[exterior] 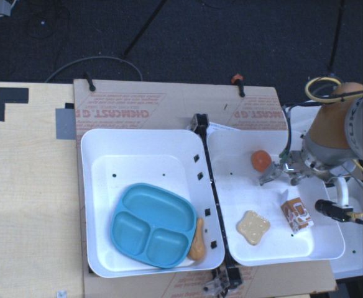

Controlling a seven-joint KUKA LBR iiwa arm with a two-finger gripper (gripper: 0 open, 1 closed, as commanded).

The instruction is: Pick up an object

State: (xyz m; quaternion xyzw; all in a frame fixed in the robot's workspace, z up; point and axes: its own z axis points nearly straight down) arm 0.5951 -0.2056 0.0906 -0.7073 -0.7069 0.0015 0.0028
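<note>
While the arm (334, 126) leans in from three o'clock over the right bin (231, 151), nothing has been lifted: all the loose items lie on the bin floors. Gripper (280, 172) sits low by the bin's middle, just below and to the right of a small orange ball (261, 161); near it, contact not clear. Whether it is spread or closed I cannot tell at this slant, and nothing is visibly caught in it. Other candidates in the same bin: a tan slice of bread (253, 227) at six o'clock, a small red-and-white carton (296, 215) at four o'clock, close to the right wall. Left bin (88, 197) carries a blue divided plate (153, 224) with an orange-brown sausage (197, 241) against its right edge, hard by the divider. Judgement: grasp and lift both remain. Open floor around the ball is generous; the carton is hemmed by the wall.
</note>
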